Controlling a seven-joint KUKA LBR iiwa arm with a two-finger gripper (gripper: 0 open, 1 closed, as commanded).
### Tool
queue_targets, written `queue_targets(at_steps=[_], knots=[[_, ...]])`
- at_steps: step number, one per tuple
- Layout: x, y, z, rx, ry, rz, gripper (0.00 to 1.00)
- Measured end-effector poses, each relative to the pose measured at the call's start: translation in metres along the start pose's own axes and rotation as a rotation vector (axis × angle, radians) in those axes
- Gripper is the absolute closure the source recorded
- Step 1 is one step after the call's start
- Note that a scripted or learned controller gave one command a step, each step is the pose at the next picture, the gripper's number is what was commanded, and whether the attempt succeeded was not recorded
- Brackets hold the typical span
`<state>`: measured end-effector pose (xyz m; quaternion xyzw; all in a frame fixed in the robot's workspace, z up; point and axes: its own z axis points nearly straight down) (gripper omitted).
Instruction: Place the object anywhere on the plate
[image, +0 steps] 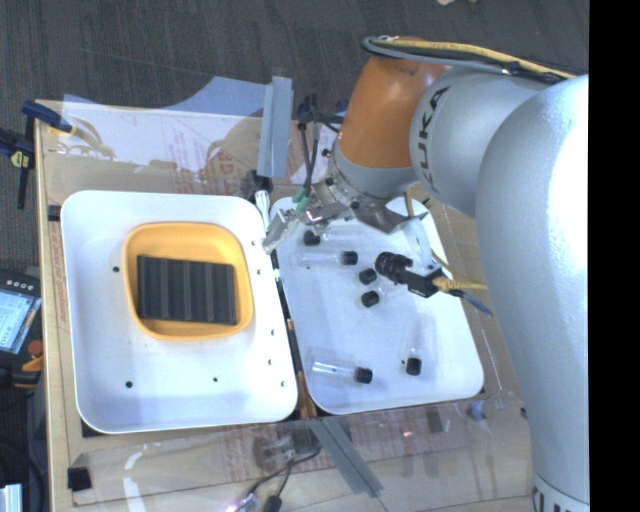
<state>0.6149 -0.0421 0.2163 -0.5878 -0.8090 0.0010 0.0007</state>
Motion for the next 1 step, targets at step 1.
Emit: queue_targets(at_steps=[1], knots=[[0.0669, 0.0369, 0.0245, 0.002, 0.001, -0.161, 0.0]])
